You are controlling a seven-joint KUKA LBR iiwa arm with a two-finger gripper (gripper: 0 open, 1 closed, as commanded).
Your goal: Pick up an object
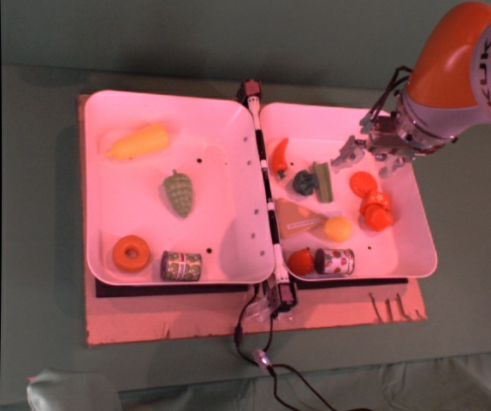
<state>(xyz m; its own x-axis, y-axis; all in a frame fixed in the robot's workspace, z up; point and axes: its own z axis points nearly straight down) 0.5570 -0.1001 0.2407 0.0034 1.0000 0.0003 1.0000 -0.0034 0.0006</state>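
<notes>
So from where I'm standing there are two white bins side by side. The left bin (220,118) has a yellow corn-looking piece (137,141), a green leafy thing (179,193), an orange ring (132,253) and a small can (181,266). The right bin (421,247) is busier: a red-orange pepper (278,155), a dark lump (304,181) beside a green piece (322,181), a tan wedge (298,216), a yellow ball (338,229), a cluster of orange-red pieces (372,202), a tomato-ish thing (301,262) and another can (334,261). The gripper (367,158) hangs over the right bin's upper corner, fingers spread apart, nothing between them
</notes>
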